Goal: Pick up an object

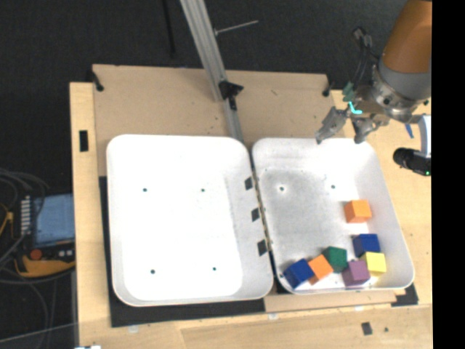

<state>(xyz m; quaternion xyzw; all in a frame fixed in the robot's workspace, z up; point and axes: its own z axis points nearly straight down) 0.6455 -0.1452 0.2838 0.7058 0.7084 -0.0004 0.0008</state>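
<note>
Grey arm poised over the right bin's far edge, fingers spread, nothing between them.

The gripper (340, 132) hangs above the right bin's (305, 167) back rim. The blocks lie well apart from it at the near end: an orange block (357, 210) alone, then blue (367, 243), yellow (375, 262), purple (355, 272), green (336, 257), another orange (320, 267) and another blue (298, 273) clustered along the front wall.

A slanted metal pole (209, 49) crosses the bench (160, 100); left of it lies perhaps a blue box (54, 220) among cables (18, 260).

White bins (178, 151); orange (357, 210), blue (367, 243), yellow (375, 262), purple (356, 273), green (336, 257) blocks.
</note>
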